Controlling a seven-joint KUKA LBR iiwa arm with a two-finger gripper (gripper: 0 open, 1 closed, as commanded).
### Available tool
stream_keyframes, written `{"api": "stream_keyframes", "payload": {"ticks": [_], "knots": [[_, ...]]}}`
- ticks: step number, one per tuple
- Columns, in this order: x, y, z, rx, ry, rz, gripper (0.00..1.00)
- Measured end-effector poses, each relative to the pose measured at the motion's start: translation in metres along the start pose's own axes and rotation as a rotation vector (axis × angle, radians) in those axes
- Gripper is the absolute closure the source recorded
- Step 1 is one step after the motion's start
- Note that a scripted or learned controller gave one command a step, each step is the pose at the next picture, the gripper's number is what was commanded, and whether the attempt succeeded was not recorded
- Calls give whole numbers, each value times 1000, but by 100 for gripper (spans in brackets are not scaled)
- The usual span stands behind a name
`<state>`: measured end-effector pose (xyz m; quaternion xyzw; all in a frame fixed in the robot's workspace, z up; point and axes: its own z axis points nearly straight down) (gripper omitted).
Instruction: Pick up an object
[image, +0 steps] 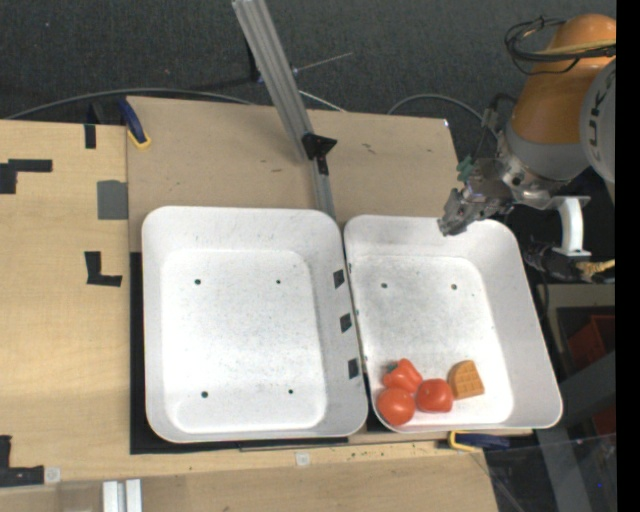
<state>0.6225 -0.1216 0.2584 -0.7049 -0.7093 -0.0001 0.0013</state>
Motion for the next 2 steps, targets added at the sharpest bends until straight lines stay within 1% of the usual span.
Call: {"api": "stream_keyframes", "payload": {"ticks": [1, 2], "knots": [[56, -13, -5, 0, 0, 0, 100], [98, -22, 4, 2, -1, 1, 100]]}}
